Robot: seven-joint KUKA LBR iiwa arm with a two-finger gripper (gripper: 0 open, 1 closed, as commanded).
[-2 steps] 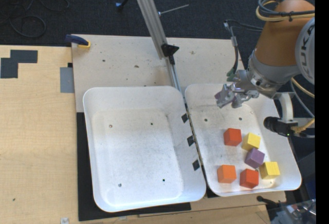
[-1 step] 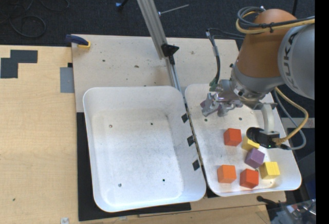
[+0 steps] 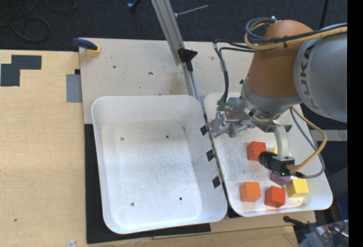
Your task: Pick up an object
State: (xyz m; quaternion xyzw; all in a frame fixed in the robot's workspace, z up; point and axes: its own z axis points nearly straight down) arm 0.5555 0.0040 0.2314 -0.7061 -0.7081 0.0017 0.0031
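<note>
Camera view sets the orange cube (image 3: 256, 150) just down-right of the tool (image 3: 226, 122), whose released-or-clenched state I cannot tell.

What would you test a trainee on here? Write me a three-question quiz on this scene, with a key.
1. True or false: the yellow block lies in the right bin, not the left bin.
2. The gripper hangs over: A) the left bin; B) the right bin; C) neither bin.
3. Fill in: just above the yellow block in the camera view, a partly hidden block is ___ in colour.
Key: 1 true; 2 B; 3 purple.
</note>
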